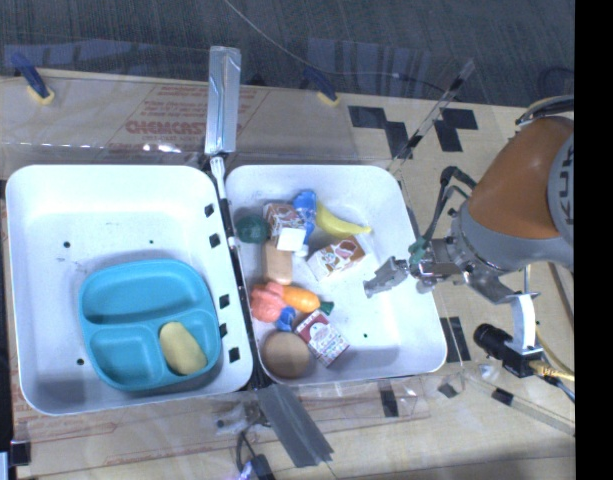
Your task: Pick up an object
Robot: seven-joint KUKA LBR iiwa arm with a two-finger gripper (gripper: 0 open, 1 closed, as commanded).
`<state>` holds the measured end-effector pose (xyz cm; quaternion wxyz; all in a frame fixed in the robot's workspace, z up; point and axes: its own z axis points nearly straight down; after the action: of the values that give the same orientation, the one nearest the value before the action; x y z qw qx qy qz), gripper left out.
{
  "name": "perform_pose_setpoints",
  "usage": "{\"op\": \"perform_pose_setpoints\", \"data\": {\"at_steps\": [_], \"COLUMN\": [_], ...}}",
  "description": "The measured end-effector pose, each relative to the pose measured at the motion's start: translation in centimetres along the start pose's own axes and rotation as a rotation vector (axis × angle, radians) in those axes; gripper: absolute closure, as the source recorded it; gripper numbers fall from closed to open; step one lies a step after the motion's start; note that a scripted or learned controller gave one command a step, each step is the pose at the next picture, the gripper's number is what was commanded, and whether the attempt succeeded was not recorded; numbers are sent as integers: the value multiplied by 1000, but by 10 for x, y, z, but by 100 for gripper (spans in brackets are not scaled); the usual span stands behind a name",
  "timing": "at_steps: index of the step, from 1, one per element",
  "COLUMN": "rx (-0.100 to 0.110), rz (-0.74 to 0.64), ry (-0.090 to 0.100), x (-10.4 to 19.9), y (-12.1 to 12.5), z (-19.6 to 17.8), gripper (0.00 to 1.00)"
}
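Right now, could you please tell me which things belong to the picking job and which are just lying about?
Job: pincer; right bin; its banana, orange carrot, small cartons, brown ball.

Lying about: left bin; blue tray; yellow potato.

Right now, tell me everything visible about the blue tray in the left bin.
The blue tray is a light-blue divided plate, plastic by its look, with one wide compartment at the top and two smaller ones below. It lies flat in the lower part of the left bin. A yellowish oval object rests in its lower right compartment.
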<state>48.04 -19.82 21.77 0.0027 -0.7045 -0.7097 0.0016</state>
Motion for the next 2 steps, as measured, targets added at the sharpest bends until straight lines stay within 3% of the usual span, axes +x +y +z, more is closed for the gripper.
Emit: {"op": "perform_pose_setpoints", "data": {"at_steps": [1, 2], "rx": [-2, -26], "rz": [-592, -646], "ry": [-1, -16], "x": [-12, -14], "y": [55, 144], "z": [48, 103], "gripper": [0, 0]}}
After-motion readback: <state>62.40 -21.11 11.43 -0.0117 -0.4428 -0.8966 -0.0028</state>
